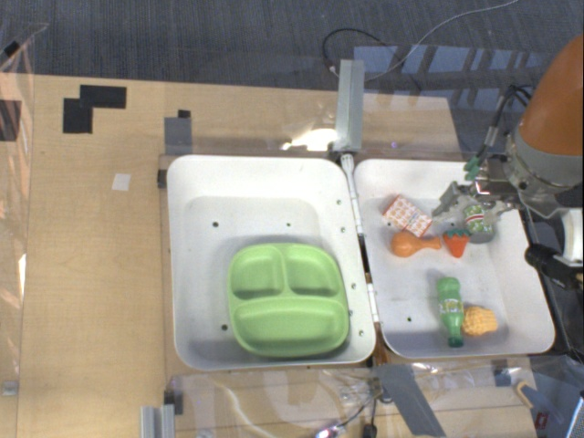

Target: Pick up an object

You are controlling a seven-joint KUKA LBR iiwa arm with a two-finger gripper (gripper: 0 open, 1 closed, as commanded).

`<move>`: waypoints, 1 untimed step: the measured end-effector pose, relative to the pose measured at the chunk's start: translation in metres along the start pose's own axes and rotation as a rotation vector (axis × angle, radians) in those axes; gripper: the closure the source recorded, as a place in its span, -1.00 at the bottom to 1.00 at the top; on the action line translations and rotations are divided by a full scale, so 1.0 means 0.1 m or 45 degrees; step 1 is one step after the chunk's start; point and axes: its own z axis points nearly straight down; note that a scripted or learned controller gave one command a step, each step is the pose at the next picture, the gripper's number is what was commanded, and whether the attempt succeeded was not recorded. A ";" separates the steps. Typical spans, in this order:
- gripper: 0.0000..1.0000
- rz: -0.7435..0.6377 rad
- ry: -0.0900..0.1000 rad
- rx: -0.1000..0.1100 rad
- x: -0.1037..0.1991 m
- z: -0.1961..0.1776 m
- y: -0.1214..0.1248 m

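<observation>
My gripper (pixel 471 210) hangs over the upper right part of the right bin (pixel 511 340), with its fingers spread open. Just below it lies a small grey tin with a red and green label (pixel 479 225), and a red strawberry-like toy (pixel 457 244) touches the tin's left side. I see nothing gripped between the fingers. To the left lie an orange pear-shaped toy (pixel 411 244) and a red-and-white patterned packet (pixel 406 215). Nearer the front, a green bottle (pixel 448 310) lies beside a yellow corn cob (pixel 480 319).
The left bin (pixel 192 245) holds a green divided plate (pixel 287 299). A raised rim (pixel 359 245) separates the two bins. The grey and orange arm (pixel 552 126) comes in from the right, over the right bin's far corner.
</observation>
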 end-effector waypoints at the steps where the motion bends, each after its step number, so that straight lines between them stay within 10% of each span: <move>1: -1.00 -0.132 0.000 0.002 0.11 1.08 0.31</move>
